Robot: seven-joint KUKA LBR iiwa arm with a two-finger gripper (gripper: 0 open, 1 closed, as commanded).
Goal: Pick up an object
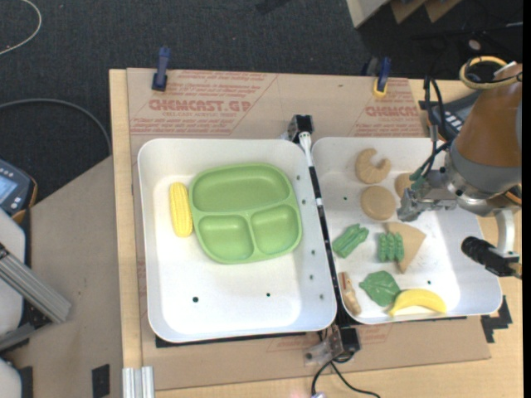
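The right bin [465,305] holds several toy foods. There is a tan bitten cookie [372,166], a round tan biscuit [378,202], a green pea pod [349,240], a green ridged piece [390,245] and a tan wedge [410,240]. Nearer the front lie a green leaf [379,286], a yellow banana [417,302] and a small bread strip [348,293]. My gripper [415,201] hangs low over the bin's right middle, just right of the round biscuit and above the wedge. A small tan piece [403,184] lies partly hidden beside it.
The left bin [241,305] carries a green divided tray [246,212] and a yellow corn cob [179,208] along the tray's left side. A black ridge [315,206] separates the bins. The arm's grey and orange body [489,139] covers the right bin's far right edge.
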